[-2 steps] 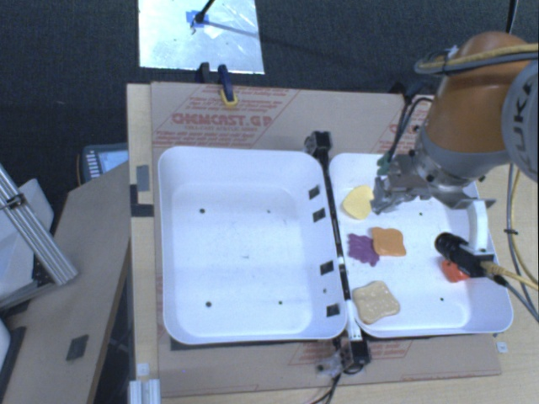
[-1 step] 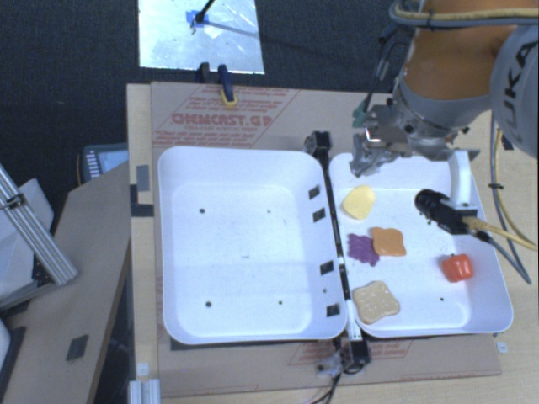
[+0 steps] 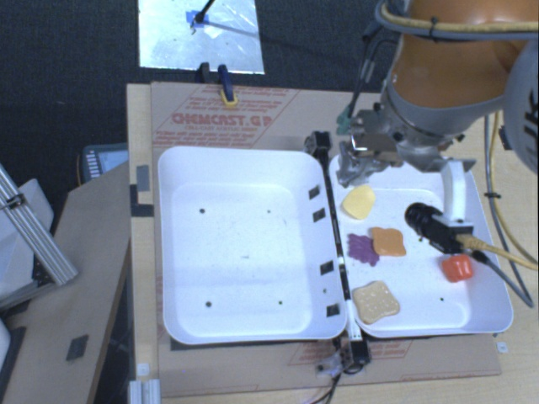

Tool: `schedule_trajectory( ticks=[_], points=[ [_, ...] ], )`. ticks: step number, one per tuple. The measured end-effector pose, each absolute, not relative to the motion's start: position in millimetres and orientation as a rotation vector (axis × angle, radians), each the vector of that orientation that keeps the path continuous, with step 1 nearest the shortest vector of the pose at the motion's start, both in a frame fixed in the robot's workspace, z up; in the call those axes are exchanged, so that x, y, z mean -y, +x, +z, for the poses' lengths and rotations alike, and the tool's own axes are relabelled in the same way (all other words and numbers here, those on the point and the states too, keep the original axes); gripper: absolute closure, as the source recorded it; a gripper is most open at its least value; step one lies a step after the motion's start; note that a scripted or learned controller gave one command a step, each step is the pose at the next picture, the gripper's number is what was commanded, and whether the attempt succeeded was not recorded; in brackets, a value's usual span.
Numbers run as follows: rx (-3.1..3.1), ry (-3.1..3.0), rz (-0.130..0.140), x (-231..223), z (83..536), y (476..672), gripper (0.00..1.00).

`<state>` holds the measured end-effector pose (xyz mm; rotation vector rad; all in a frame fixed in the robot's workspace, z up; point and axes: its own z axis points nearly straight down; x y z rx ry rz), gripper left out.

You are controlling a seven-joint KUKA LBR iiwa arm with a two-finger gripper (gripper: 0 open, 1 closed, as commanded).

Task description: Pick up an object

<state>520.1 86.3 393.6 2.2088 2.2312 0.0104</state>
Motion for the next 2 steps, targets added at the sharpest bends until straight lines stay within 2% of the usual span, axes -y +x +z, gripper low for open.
schedule_trajectory(
  ticks=[1, 2],
  points=[
    [-2.232, 2.208, 0.013, -144.8, 439.5, 485.6, 1.00],
    [-2.229, 2.209, 0.009, -141.2, 448.1, 487.6, 1.00]
  ],
)
